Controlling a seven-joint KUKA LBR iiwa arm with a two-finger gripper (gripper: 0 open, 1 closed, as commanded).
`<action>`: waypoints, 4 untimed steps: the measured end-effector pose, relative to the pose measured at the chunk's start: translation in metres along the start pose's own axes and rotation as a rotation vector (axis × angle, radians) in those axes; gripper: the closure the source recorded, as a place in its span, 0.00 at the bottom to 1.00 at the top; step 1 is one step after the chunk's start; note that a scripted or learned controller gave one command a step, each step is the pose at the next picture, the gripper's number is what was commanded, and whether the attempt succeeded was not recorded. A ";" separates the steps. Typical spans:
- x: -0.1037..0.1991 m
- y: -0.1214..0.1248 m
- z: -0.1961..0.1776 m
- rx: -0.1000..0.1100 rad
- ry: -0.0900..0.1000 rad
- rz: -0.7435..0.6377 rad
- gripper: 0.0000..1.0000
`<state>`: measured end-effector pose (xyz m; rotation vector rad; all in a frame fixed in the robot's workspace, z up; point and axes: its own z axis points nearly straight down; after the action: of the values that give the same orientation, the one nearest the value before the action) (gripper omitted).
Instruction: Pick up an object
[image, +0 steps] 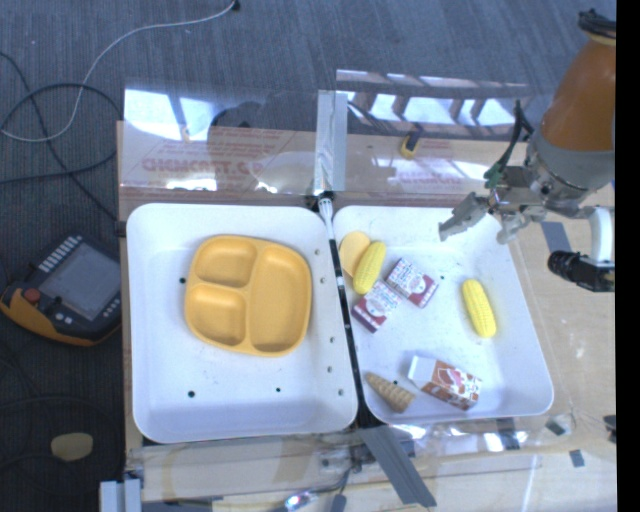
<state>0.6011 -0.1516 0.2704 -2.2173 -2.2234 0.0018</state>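
Observation:
My gripper (485, 224) hangs over the far right part of the right bin (525, 330), open, with nothing between its fingers. Below and left of it lie a corn cob (370, 266) against a yellow round piece (352, 246), a red-and-white packet (412, 282) and a maroon packet (369, 311). A second corn cob (479, 306) lies just below the gripper, apart from it. Near the bin's front edge are a waffle cone (388, 390) and a red-and-white carton (445, 382).
The left bin (160, 390) holds a yellow divided plate (248, 295). Clear panels (420, 150) stand behind both bins. A teach pendant (65, 300) and cables lie on the floor at the left.

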 end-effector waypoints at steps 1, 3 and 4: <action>-0.033 -0.001 0.162 -0.006 0.002 -0.042 0.00; -0.059 -0.048 0.165 -0.052 0.000 -0.054 0.00; -0.059 -0.060 0.166 -0.052 -0.001 -0.066 0.00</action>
<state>0.5410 -0.2108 0.1045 -2.1688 -2.3221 -0.0554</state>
